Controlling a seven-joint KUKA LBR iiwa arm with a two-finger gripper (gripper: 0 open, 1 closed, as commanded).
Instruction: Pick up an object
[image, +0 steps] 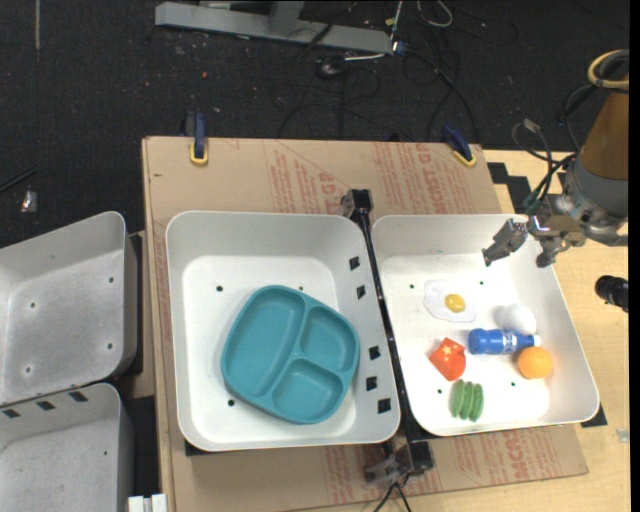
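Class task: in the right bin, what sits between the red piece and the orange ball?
The blue bottle lies between the red piece and the orange ball, seen in the camera view.

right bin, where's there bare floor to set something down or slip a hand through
In the right bin, the far strip between the back wall and the fried egg is bare, as is the left side toward the divider. Crowded: the near right, where the red piece, blue bottle, orange and green piece cluster. The gripper hangs over the far right corner.
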